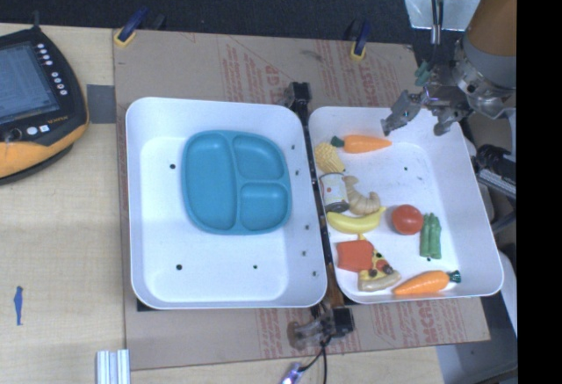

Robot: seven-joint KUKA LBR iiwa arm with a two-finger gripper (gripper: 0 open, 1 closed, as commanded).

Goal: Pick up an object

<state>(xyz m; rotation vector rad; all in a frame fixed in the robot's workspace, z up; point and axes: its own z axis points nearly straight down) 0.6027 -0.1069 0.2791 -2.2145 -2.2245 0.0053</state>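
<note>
Arm reaching from right; gripper (pixel 421 117) spread wide, holding nothing, hovering above right bin's (pixel 457 189) far edge, near carrot (pixel 366 143).

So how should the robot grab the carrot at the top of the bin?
Best across the orange middle of the carrot, coming straight down. It lies flat, pointing sideways, with bare bin floor beside it, so the gripper fingers could probably straddle its narrow width.

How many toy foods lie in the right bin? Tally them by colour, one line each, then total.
Orange: 2, a carrot near the top and a carrot at the bottom
Yellow: 2, corn and banana
Red: 2, tomato and a red block
Green: 1, a green vegetable
Tan or mixed: 2, a beige piece and a pizza slice
Total: 9
</note>
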